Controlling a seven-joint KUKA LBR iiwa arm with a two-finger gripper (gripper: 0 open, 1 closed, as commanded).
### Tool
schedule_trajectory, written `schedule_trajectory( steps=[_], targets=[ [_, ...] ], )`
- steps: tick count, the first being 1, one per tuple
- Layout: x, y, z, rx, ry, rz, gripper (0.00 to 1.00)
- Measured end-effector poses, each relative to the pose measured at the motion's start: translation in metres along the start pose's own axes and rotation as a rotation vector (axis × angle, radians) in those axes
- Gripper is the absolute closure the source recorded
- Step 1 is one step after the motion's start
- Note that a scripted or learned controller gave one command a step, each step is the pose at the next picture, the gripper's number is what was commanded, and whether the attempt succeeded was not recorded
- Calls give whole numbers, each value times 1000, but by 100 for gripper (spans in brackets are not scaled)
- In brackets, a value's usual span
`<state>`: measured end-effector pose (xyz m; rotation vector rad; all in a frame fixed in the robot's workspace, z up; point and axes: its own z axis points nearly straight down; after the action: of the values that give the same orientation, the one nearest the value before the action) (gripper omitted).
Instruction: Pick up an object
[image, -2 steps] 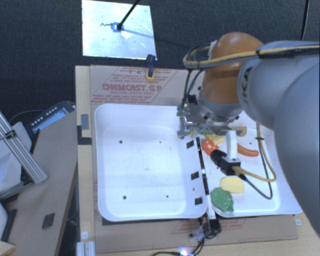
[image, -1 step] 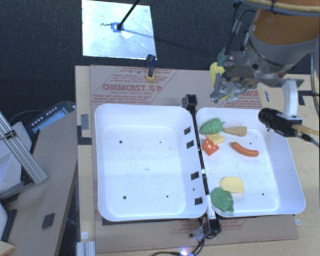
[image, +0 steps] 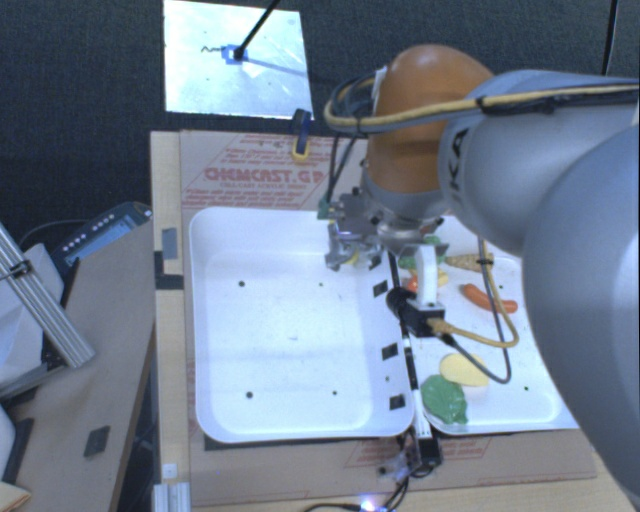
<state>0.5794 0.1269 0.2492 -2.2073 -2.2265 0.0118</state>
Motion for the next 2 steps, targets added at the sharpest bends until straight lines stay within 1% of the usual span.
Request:
schedule_trajectory(
  steps=[1,2],
  targets=[
    [80,27,7,-12,4,-3,100],
    [98,-3,49,-6,1,1,100]
  ],
)
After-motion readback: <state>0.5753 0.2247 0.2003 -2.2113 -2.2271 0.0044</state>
